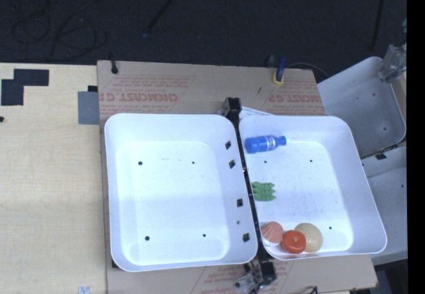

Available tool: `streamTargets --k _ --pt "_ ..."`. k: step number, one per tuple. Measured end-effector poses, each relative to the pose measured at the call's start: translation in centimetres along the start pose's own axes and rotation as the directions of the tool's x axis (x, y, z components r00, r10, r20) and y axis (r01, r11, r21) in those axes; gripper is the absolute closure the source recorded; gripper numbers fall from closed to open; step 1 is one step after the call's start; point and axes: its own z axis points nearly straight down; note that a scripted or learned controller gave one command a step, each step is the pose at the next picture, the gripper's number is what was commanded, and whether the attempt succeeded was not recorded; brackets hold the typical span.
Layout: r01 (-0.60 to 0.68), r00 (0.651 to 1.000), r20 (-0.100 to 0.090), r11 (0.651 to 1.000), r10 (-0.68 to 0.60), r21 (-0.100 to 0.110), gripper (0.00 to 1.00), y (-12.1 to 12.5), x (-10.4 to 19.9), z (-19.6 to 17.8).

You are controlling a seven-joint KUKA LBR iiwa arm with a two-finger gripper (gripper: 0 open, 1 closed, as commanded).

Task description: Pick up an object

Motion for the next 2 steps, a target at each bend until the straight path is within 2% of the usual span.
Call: streamTargets --k 2 --pt "0.002 1.0 0.0 1.0 -0.002 0.0 1.0 0.9 0.0 -2.8"
